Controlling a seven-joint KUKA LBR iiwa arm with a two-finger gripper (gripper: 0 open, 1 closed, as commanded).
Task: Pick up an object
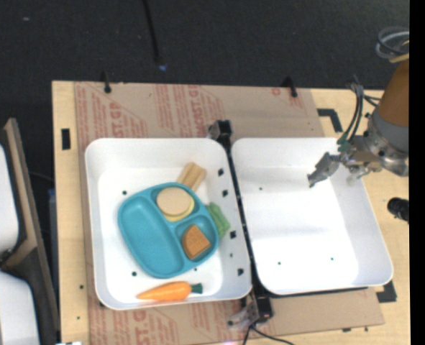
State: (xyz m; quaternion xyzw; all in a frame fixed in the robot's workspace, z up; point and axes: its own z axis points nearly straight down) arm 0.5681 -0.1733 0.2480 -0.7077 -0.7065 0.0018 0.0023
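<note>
Bench (126,113) with two white bins, objects all in the left bin (97,192).
Blue tray (144,239), carrot (165,291) at its front edge; the jaws (334,167) hang spread, holding nothing, over the right bin's (305,264) far edge, likely closing on air.

The arm (393,99) comes in from the right edge, its orange band showing as a rounded brown-orange bulk above a grey wrist (385,144). Thin cables loop off the upper side of the wrist and trail down toward the tool end. From the wrist the gripper (320,172) stretches out to the left and slightly downward (a dark grey, tapering piece with a paler block behind it). It sits low and slanted rather than pointing straight down. Nothing is seen held at its tip.
</note>
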